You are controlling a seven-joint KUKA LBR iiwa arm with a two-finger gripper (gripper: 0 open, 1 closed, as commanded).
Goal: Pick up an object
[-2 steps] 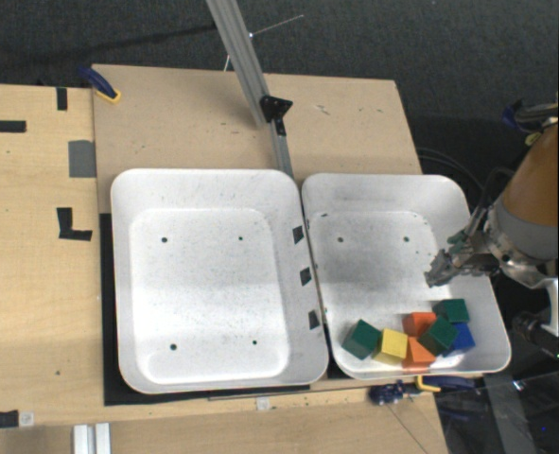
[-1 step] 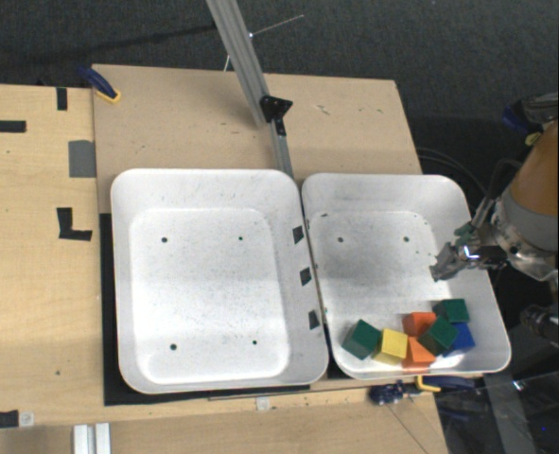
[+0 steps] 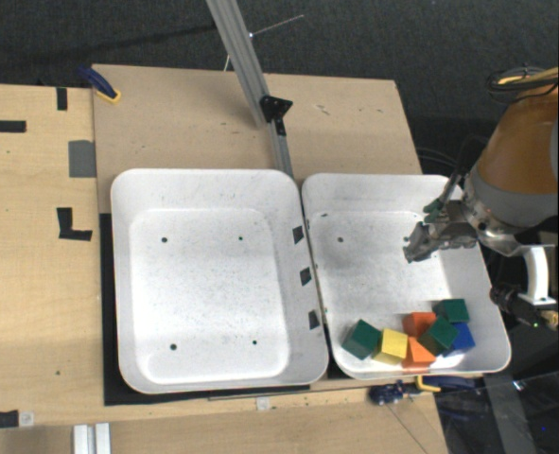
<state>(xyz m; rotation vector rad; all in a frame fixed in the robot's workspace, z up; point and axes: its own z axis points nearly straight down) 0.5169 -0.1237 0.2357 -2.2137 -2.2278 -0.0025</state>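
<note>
Several small blocks lie clustered at the near edge of the right bin (image 3: 355, 206): a dark green block (image 3: 361, 338), a yellow block (image 3: 393, 344), an orange block (image 3: 418, 325), another green block (image 3: 450, 309) and a blue block (image 3: 462, 338). My gripper (image 3: 419, 244) hangs over the right part of this bin, above and behind the cluster, apart from the blocks. Nothing shows between its fingertips.
The left bin (image 3: 128, 206) sits beside the right one, with a dark divider strip between them. A grey metal pole (image 3: 246, 55) slants across the bench behind the bins. The arm's orange band (image 3: 520, 149) is at the right edge.
</note>
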